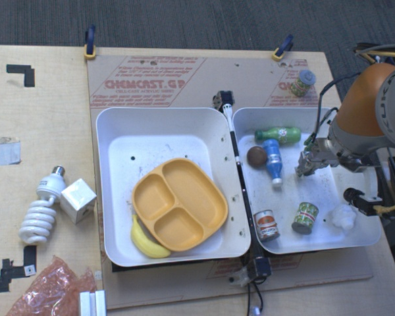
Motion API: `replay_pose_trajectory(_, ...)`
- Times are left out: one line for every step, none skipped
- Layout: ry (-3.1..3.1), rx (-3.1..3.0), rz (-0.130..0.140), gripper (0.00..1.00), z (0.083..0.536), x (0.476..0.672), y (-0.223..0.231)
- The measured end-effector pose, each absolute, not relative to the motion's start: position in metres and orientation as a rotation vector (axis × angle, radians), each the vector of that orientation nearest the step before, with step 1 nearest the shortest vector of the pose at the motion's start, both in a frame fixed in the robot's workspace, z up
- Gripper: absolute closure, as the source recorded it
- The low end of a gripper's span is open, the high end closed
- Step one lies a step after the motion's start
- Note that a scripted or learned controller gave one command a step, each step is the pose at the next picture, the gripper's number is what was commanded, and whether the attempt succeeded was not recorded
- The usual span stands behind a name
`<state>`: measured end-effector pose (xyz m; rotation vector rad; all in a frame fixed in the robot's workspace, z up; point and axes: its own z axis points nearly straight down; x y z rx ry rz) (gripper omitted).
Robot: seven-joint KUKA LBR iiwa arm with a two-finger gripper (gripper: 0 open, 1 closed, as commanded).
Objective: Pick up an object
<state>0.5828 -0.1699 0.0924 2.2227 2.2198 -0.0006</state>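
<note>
1. In the camera view, the gripper (pixel 307 165) hangs over the right bin (pixel 355 242), near that bin's middle and toward its right wall. It is small and dark here, so I cannot tell how it stands or whether it grips anything.
2. The arm (pixel 368 104) is cut off by the picture's right edge; its orange band hides part of the right bin's far right corner.
3. Just left of the gripper lies a blue bottle (pixel 273 160), apart from it. A brown ball (pixel 256 156) touches the bottle's left side, and a green bottle (pixel 278 135) lies beside the bin's far wall.
4. Near the right bin's front wall stand a red can (pixel 266 225) and a green can (pixel 305 217). A pale crumpled thing (pixel 343 217) at the front right corner is hard to make out.
5. In the left bin (pixel 118 137), an orange divided tray (pixel 179 203) covers most of a banana (pixel 147 241); only its front end shows.
6. At the table's left edge lie a spiral bulb (pixel 41 210) and a white cube (pixel 78 199), touching.
</note>
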Motion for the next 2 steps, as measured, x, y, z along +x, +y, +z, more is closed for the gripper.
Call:
replay_pose_trajectory(2.222,2.219,-0.001,0.0,0.136,0.656,-0.096)
replay_pose_trajectory(2.22,2.223,-0.001,0.0,0.098,0.596,-0.096)
